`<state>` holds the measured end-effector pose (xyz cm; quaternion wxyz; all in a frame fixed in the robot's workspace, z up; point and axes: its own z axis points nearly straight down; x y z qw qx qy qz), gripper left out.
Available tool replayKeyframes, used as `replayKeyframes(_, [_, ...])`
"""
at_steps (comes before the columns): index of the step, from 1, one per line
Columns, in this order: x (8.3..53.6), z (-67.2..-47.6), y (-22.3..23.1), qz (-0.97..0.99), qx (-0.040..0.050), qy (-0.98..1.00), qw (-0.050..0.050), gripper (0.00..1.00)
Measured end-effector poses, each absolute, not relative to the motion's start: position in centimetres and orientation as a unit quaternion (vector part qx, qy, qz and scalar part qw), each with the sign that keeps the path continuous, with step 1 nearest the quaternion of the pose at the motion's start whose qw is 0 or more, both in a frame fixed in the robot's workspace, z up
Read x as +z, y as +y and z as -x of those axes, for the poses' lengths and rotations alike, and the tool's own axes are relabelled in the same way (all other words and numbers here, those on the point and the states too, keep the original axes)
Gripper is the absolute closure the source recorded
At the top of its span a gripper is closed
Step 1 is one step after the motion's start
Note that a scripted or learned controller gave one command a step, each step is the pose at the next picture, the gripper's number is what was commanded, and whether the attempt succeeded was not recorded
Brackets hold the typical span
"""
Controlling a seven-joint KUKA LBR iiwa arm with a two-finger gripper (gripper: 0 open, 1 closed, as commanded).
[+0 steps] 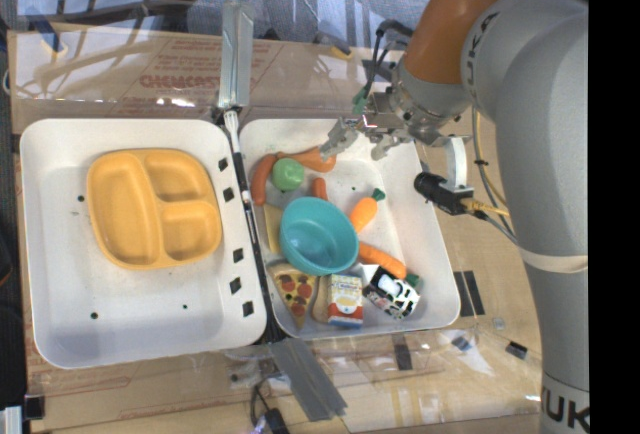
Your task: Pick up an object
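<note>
The right bin [432, 232] holds several toys. Among them are a teal bowl [318, 234], a green ball [288, 173], an orange carrot [365, 211] and a second carrot [385, 260]. A curved orange piece [318, 161] lies by the ball at the bin's far side. My gripper [361, 141] hangs over the far part of this bin, open, with nothing between its fingers. Its left fingertip [337, 138] is just above the curved orange piece.
A yellow divided plate [153, 205] lies in the left bin [50, 302]. At the right bin's near edge sit a pizza slice [293, 287], a juice box [345, 300] and a black-and-white toy [393, 292]. A reddish sausage [262, 178] lies along the divider.
</note>
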<state>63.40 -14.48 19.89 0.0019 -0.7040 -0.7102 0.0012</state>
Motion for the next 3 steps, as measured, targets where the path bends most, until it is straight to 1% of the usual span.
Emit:
replayKeyframes(1, [9.3,-58.6,-16.5,0.736,0.0016,-0.677,0.002,0.00])
replayKeyframes(2, [10.4,-58.7,-16.5,0.734,0.0015,-0.679,0.002,1.00])
replayKeyframes(3, [18.8,-62.6,-15.6,0.767,-0.0012,-0.642,-0.001,1.00])
